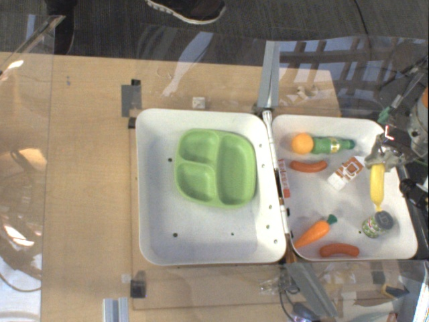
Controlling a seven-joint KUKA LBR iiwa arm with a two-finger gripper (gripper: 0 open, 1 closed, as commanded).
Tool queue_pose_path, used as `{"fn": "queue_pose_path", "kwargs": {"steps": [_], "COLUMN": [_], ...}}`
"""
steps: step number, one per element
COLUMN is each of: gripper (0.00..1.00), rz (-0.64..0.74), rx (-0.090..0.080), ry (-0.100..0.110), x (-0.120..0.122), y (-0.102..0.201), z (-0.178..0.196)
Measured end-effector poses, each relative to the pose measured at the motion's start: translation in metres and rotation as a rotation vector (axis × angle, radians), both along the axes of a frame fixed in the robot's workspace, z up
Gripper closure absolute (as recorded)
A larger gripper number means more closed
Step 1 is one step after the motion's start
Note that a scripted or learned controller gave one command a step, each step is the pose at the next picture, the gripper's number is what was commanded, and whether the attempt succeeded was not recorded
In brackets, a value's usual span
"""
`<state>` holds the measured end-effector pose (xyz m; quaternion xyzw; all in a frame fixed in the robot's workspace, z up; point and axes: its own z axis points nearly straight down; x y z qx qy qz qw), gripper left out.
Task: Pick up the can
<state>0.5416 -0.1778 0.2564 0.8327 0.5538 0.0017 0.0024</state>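
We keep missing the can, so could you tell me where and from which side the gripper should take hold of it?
The can seems to stand upright near the right bin's front right corner, lid up. I would come straight down and close on its round sides, fingers set left and right, since the banana lies close behind it.

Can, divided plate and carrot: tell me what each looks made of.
Can: apparently metal, with a grey dull-shiny lid over a green printed label. Divided plate: likely plastic, uniformly lime green with smooth moulded compartments. Carrot: probably toy plastic, evenly bright orange with a green tip.
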Motion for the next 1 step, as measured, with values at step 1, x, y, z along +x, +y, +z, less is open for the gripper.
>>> {"fn": "queue_pose_path", "kwargs": {"steps": [1], "gripper": [1.0], "rz": [0.126], "rx": [0.001], "ry": [0.004], "x": [0.0452], "y": [0.0769], "z": [-0.0318]}}
